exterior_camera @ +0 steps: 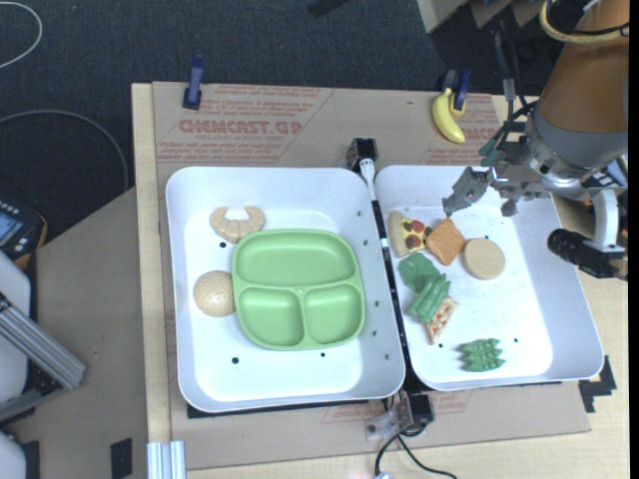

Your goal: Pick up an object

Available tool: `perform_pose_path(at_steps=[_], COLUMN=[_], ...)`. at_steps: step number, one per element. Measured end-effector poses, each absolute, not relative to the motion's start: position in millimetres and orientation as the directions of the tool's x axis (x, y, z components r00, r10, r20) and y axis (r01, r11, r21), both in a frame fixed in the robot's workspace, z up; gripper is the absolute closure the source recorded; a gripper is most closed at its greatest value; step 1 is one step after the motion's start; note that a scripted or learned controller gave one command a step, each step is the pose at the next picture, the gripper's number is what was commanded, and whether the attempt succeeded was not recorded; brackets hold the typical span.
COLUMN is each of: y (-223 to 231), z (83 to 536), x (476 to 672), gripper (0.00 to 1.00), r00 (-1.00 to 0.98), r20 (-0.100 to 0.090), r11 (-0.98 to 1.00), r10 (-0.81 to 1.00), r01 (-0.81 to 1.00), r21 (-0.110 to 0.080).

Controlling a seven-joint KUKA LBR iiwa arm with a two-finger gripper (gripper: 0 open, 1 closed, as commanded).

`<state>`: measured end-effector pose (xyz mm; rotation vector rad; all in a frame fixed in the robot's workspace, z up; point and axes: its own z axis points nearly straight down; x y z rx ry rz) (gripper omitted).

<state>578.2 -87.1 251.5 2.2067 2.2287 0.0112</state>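
The hand point(486, 183) hangs above the right bin point(559, 327) (fingers spread wide, empty), approaching; next, descend onto the toast point(445, 240) below.

Inspector A: Any legible markings?

Inspector B: One. The flat brown cardboard sheet point(300, 118) lying on the bench under the two bins carries red print reading "CHEMCAST G.P", with a line of smaller red lettering above it, too fine to read.

Inspector A: Elsewhere?

Inspector B: More red print near the sheet's right end, partly covered, illegible. Nothing else readable.
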Motion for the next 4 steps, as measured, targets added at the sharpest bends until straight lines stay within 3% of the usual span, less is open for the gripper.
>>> perform_pose_path(at_steps=[1, 2, 3, 4], y=[-96, -32, 35, 31], z=[151, 186, 314, 317], x=[507.9, 482.0, 481.1, 480.2], gripper=[0.0, 0.0, 0.0, 1.0], r00=[0.003, -0.005, -0.011, -0.001], r20=[0.003, 0.004, 0.004, 0.0], r11=[-0.003, 0.005, 0.011, 0.001], r10=[1.0, 1.0, 1.0, 1.0], r01=[1.0, 1.0, 1.0, 1.0], r21=[-0.014, -0.004, 0.015, 0.004])
